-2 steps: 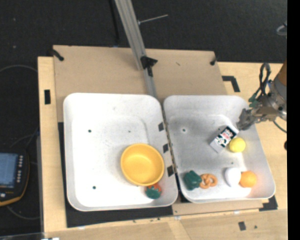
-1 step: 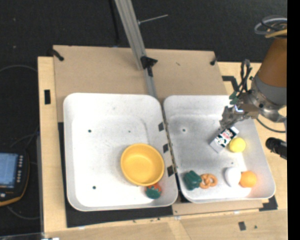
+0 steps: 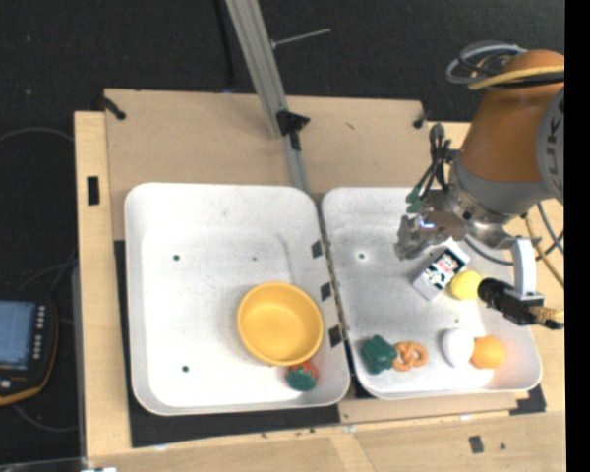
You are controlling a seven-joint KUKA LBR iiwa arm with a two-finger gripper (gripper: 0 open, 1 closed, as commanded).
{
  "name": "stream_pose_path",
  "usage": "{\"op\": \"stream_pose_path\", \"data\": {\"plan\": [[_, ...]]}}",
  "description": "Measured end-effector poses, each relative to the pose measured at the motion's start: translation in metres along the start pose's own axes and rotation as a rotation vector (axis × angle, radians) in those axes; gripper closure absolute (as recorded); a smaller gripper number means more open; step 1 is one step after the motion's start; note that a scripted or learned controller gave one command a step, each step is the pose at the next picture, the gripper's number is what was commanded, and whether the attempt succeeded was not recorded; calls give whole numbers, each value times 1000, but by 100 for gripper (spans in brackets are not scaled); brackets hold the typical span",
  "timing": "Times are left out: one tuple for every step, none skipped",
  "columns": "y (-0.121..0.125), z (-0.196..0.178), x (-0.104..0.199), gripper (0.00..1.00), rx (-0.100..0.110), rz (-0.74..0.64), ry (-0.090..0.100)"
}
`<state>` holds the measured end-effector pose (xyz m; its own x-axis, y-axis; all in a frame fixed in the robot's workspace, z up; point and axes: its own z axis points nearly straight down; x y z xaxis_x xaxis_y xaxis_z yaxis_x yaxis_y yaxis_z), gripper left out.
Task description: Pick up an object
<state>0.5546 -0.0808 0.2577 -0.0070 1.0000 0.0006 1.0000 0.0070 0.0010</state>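
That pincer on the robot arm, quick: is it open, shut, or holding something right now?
Pincer: hanging over the right bin, beside a small card; open or shut cannot be told, and nothing can be seen held in it.

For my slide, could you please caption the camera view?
KUKA arm's gripper hovers over the right bin of small objects; a yellow bowl sits in the left bin.

Even, bright overhead light washes out the white bins (image 3: 226, 234); shadows stay soft, the floor (image 3: 39, 57) dark, detail slightly grainy.
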Motion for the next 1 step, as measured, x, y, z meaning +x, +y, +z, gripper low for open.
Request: {"op": "stream_pose_path", "data": {"plan": [[2,12,47,100,0,1,0]]}}
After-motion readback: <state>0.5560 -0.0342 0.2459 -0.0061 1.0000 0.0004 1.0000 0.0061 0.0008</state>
